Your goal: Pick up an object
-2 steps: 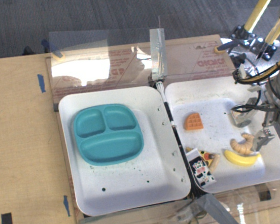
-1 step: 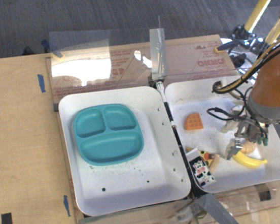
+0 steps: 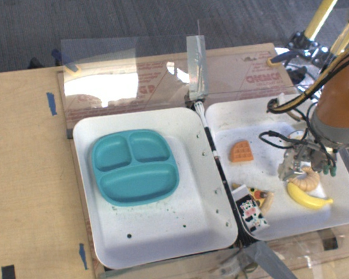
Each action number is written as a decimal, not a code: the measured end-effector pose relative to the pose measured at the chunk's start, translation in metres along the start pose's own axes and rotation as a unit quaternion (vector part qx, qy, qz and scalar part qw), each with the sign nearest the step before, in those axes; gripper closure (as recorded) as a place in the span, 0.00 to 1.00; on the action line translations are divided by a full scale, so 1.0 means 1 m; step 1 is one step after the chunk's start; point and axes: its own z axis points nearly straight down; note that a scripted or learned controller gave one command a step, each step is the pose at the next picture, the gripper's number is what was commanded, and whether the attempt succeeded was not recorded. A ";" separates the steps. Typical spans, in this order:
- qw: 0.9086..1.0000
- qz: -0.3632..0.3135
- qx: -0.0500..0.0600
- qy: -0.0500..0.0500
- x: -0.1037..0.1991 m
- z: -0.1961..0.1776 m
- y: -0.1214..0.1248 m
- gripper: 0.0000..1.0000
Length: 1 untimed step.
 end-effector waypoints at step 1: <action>0.969 0.245 0.001 0.003 0.030 0.022 0.017 1.00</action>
